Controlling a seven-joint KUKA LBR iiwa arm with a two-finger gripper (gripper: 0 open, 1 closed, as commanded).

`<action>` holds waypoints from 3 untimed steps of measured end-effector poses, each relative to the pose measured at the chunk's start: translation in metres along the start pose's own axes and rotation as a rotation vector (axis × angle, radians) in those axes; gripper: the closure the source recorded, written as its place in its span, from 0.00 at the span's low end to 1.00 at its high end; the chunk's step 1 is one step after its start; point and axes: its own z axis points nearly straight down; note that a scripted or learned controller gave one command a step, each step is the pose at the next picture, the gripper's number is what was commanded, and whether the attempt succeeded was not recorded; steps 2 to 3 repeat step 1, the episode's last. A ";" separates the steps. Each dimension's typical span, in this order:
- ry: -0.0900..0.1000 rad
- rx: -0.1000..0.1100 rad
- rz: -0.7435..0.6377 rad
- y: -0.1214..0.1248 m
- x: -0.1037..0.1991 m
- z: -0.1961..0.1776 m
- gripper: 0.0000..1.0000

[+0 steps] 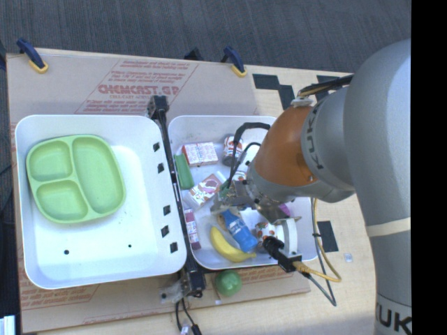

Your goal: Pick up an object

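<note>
Yellow and curved, a banana (229, 248) lies in the right bin (209, 125) just below the gripper (241, 199), near the bin's front wall. A blue packet (239, 232) rests against the banana's upper side, right under the gripper and seemingly touching it; whether it sits between the fingers cannot be told, nor whether the gripper is open or closed, since the orange band (286, 152) and wrist cover much of it.

Left of the gripper lie a red-and-white packet (207, 189) and, beside the bin's left wall, a green stick-like item (183, 172). Above and left of the gripper sits another red-and-white box (200, 153); its print is too small to read. A dark red bar (191, 229) lies lower left, along the wall.

Further left, the left bin (105, 257) holds a light green divided plate (75, 178) with three compartments. Below the gripper, outside the bins on the surface (342, 278), sits a green ball (227, 282).

Beyond the bins, a cardboard sheet (133, 82) carries red print reading "CHEMCAST GP". White letters "KU" show on the arm (377, 152) at the lower right.
</note>
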 end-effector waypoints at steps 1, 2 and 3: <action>0.007 0.007 0.004 -0.029 0.045 -0.087 1.00; 0.007 0.007 0.004 -0.029 0.045 -0.087 1.00; 0.007 0.007 0.004 -0.029 0.045 -0.087 1.00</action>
